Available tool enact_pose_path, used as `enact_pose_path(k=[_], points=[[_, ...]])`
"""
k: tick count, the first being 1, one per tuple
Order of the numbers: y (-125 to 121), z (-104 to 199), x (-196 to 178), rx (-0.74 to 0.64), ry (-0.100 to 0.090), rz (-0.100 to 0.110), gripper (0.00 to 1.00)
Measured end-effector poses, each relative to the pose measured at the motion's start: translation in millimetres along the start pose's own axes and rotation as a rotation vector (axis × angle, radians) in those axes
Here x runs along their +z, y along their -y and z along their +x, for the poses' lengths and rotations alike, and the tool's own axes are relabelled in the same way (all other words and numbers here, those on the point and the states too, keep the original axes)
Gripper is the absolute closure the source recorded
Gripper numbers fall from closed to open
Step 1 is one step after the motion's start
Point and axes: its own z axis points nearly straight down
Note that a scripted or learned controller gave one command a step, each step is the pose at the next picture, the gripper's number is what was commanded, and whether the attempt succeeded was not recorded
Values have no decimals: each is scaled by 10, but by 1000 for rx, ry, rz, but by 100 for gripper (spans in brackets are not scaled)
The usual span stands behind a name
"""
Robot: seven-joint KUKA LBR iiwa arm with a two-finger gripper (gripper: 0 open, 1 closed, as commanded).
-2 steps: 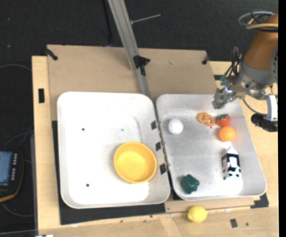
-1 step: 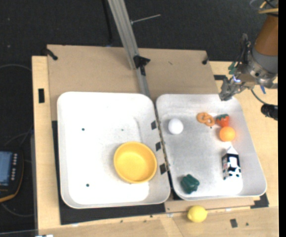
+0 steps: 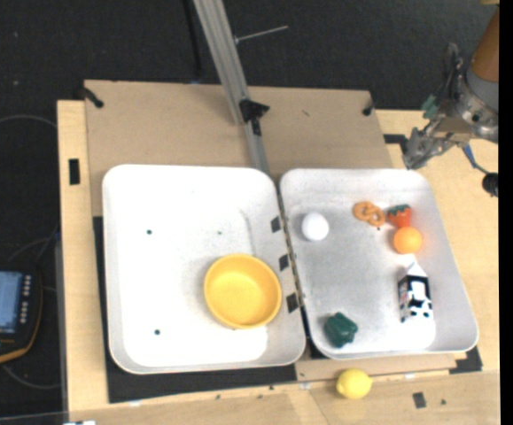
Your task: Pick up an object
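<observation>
White bins: two side by side; the right bin (image 3: 442,264) holds the loose items, the left bin (image 3: 132,237) a yellow bowl (image 3: 243,290).
Gripper: the gripper (image 3: 424,144) sits at the bench's right rear, just outside the right bin's far corner – whether it is spread or closed I cannot tell.
Nearest thing: the orange ball (image 3: 407,240) lies toward the front from the gripper, inside the right bin by its right wall.
Neighbours: a red piece (image 3: 400,213) and an orange ring (image 3: 369,212) sit just behind the orange ball – tight company.
Others: white ball (image 3: 314,227), cow carton (image 3: 414,297), green block (image 3: 340,328).
Stray: a lemon (image 3: 353,383) lies on the bench in front of the right bin.
</observation>
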Motion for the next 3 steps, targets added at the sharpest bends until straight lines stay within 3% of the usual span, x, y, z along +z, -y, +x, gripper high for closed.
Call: enact_pose_path(k=[3], points=[[199, 1500, 172, -2, -2, 2, 100]])
